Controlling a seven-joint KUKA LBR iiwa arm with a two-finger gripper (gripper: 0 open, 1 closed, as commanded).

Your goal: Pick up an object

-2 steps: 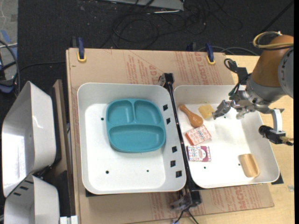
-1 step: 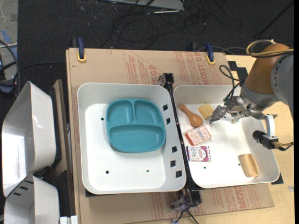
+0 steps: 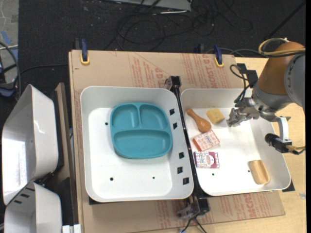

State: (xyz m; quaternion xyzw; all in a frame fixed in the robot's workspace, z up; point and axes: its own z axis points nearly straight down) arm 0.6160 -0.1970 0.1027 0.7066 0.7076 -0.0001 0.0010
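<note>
**Gripper low in the right bin**

The gripper, its opening unclear from above, hovers right of centre, beside a yellow chunk. Further left lie a wooden spoon, two packets; lower right, a bread roll.

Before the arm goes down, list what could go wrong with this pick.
1. The gripper hangs just right of the small yellow spongy block; a straight drop may land beside it.
2. The tan wooden spoon lies close left of that block, so a push could knock them together.
3. The two pink-and-white packets nearly touch, so grabbing one may drag the other.
</note>
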